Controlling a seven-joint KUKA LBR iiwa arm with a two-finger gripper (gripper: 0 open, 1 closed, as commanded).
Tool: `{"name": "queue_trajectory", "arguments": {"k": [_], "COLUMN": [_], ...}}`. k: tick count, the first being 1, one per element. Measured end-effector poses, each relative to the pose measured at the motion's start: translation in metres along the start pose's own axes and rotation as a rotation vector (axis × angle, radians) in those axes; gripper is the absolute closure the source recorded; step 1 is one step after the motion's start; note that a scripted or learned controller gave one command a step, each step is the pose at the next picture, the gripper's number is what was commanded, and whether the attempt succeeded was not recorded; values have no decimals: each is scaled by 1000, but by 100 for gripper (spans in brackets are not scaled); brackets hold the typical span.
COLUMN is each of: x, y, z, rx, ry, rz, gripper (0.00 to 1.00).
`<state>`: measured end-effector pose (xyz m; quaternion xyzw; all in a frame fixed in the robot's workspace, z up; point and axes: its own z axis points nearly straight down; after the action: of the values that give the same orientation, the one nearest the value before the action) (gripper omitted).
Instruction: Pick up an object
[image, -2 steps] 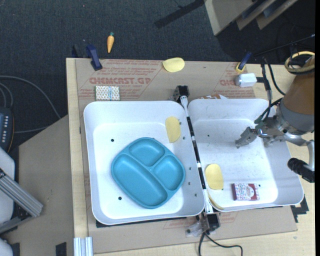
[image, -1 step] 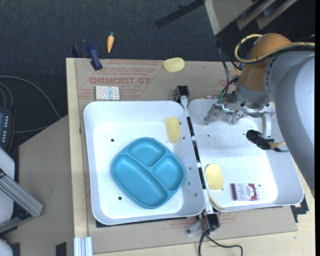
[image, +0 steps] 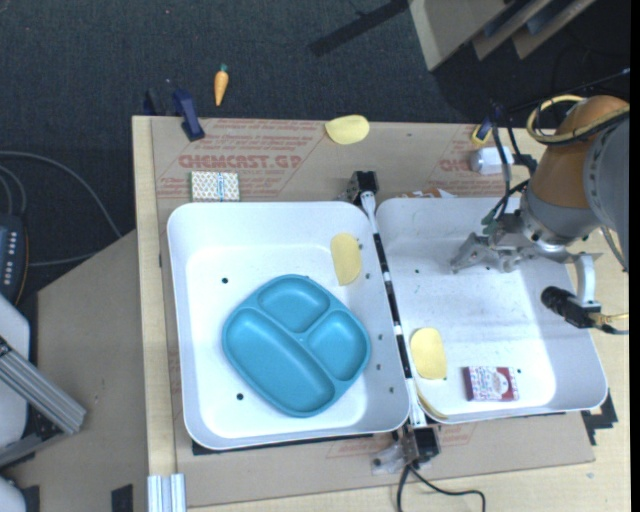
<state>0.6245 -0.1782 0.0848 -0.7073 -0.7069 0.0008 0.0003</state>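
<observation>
tan cardboard tabletop (image: 260, 160) over dark carpet (image: 80, 60); tool (image: 490, 250) in right bin (image: 560, 400), fingers spread, gripping nothing.

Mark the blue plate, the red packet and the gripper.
blue plate (image: 295, 345), camera view, on its centre divider.
red packet (image: 489, 383), camera view, on its printed face.
gripper (image: 490, 252), camera view, between the fingertips.

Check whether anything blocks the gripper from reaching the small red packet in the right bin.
Nothing visible does. The gripper sits over the upper part of the right bin, and the red packet lies near the bin's front edge, with bare white floor between them. The yellow piece lies to the packet's left, off that path.
</observation>
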Motion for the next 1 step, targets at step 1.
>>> {"name": "queue_trajectory", "arguments": {"k": [1], "x": [-27], "y": [-110], "z": [1], "rx": [0], "ry": [0], "rz": [1], "gripper": [0]}}
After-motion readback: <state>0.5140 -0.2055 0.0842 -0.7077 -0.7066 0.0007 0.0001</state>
